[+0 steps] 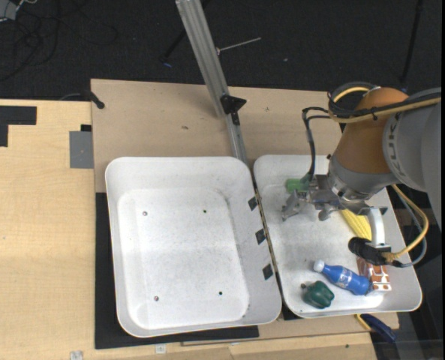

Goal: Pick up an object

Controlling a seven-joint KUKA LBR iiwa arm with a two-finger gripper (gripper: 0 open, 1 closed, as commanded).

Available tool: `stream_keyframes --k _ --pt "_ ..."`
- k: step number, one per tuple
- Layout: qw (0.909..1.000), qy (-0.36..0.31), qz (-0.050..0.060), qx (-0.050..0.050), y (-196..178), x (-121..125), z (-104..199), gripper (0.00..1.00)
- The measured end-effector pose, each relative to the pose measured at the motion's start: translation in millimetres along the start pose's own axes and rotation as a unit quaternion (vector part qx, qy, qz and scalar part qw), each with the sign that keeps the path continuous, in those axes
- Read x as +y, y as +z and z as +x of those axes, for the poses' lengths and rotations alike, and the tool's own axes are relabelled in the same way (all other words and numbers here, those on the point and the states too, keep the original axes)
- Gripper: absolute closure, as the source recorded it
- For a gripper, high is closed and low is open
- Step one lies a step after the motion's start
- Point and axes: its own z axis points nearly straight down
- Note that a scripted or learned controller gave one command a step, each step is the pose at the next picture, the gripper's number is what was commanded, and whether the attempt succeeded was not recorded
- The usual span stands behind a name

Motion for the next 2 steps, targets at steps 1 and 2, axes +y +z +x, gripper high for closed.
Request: stream_keyframes --k 1,2 --pt "1.0 0.004 -0.002 0.0 -13.3 0.8 -1.8 1.0" --pt "1.0 0.002 -0.006 0.0 -70.8 -7.6 0.6 1.0"
